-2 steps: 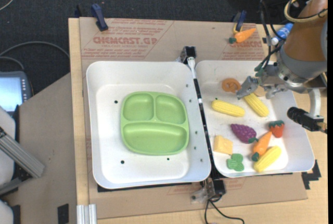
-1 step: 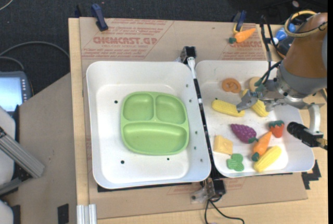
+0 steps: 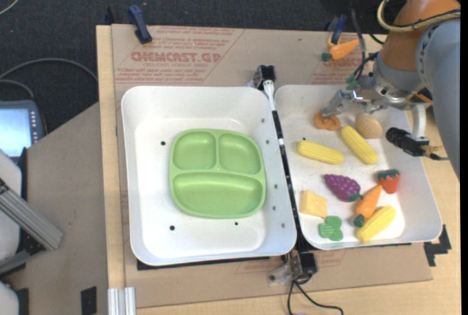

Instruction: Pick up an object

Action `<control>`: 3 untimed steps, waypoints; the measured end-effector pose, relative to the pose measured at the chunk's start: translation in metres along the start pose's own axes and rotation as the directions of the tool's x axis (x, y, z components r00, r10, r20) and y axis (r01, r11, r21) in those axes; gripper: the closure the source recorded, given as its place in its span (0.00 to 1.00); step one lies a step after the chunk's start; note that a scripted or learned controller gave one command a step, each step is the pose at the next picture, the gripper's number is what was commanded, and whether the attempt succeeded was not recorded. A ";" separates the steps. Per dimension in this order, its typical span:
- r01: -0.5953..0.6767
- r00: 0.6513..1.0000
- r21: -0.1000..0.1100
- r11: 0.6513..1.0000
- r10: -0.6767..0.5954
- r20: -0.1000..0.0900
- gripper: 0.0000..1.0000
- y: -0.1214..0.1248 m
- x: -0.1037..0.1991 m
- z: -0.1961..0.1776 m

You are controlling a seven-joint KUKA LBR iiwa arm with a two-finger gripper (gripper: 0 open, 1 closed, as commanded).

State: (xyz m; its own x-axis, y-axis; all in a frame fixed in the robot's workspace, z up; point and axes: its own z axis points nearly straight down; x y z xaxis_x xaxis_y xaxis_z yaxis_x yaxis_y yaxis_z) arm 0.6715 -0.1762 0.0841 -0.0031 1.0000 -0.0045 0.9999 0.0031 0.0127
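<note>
Half-hidden orange piece [image 3: 326, 120] under fingers [image 3: 338, 103]

The grey arm [image 3: 439, 43] is reaching in from the right, its orange band [image 3: 417, 17] sitting above the wrist. The wrist is angling down and to the left. The gripper [image 3: 338, 107] is pointing low at the far end of the right side, its metal fingers [image 3: 333, 110] showing a gap between them, nothing lying between.
</note>
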 end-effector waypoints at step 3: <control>0.004 1.000 0.007 1.000 -0.004 -0.006 1.00 -0.099 0.129 -0.107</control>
